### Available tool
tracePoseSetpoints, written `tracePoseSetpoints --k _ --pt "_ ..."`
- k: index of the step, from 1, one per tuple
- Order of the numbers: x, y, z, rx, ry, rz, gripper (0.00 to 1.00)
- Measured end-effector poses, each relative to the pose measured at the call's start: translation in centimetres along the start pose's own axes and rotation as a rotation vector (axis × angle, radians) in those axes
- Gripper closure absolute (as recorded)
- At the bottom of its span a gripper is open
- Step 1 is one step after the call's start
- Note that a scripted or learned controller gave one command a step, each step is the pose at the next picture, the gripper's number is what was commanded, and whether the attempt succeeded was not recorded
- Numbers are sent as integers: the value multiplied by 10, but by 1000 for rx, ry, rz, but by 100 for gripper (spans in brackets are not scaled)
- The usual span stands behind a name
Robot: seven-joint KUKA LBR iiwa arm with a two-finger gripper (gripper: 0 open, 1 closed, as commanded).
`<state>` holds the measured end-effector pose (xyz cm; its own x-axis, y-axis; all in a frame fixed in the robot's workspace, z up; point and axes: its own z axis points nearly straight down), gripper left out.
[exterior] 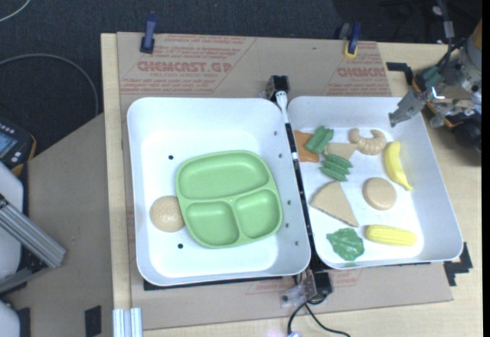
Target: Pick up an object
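Objects for you to pick lie in right bin (440, 209): banana (396, 165) near far right wall, croissant (368, 141) just left of it, corn cob (391, 235) near front, round cookie (380, 193) between, broccoli (345, 243) front left, bread wedge (334, 202) mid-bin. Left bin (145, 175) holds green divided tray (228, 197), with tan cookie (165, 214) touching its left edge. Gripper (403, 112) hovers over right bin's far right corner; you cannot tell finger state, nothing seen between them.

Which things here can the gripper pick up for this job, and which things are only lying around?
For the job: gripper; banana; corn cob; croissant; round cookie; cookie beside the tray.

Lying about: green divided tray; blue clamp; yellow clamp.
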<state>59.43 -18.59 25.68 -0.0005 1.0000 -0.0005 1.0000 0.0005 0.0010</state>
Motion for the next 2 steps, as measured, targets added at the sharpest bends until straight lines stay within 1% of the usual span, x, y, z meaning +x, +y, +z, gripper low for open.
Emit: tracePoseSetpoints --k 1,2 --pt "46 -23 161 13 6 -2 0" --pt "78 53 172 -6 -1 -6 0"
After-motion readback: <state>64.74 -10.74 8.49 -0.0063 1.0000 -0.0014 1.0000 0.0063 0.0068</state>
